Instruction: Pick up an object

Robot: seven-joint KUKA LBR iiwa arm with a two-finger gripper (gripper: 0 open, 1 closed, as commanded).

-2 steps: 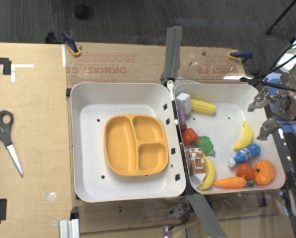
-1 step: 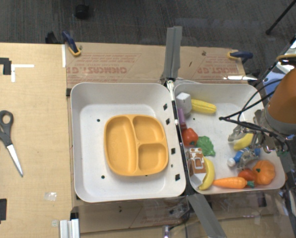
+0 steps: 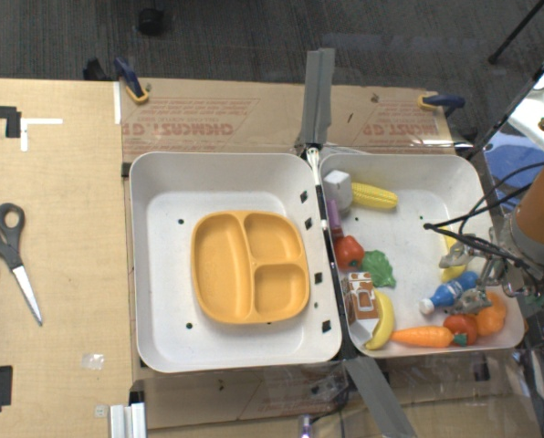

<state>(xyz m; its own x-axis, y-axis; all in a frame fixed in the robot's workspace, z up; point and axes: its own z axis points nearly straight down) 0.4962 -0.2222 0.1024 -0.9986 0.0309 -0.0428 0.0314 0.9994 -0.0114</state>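
The right bin (image 3: 409,182) holds several toy foods: a yellow corn cob (image 3: 374,195), a white cube (image 3: 337,186), a red pepper (image 3: 349,251), a green broccoli piece (image 3: 378,268), a brown box (image 3: 360,294), a banana (image 3: 382,321) and a carrot (image 3: 422,338). By the right wall lie a blue bottle (image 3: 449,294), a red tomato (image 3: 459,327), an orange fruit (image 3: 492,316) and a yellow piece (image 3: 453,261). My gripper (image 3: 481,281) hangs low over the blue bottle and the orange fruit, partly hiding them. I cannot see anything lifted.
The left bin (image 3: 153,272) holds an orange divided plate (image 3: 250,265). Scissors (image 3: 13,254) lie on the bench at far left. Black cables (image 3: 464,215) run across the right bin's right side toward the arm (image 3: 537,217).
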